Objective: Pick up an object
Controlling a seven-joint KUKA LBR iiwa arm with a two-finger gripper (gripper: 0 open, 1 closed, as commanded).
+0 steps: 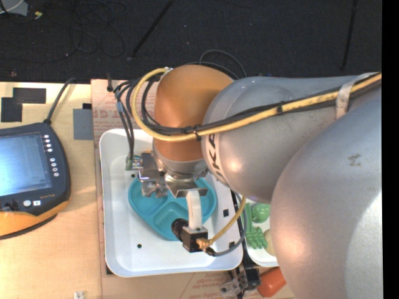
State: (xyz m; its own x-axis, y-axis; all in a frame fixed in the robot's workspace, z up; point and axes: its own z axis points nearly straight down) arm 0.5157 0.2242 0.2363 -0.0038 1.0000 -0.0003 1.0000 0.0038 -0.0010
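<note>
A teal divided plate lies in the left white bin, near its middle. My gripper reaches down over the plate's upper left part, right at its rim. The orange wrist band and grey arm cover the plate's top edge and most of the right bin. I see nothing held.
Green toy pieces lie in the visible strip of the right bin. An orange thing sits at that bin's front edge. A teach pendant rests on the bench to the left. Bare floor of the left bin shows along its left and front sides.
</note>
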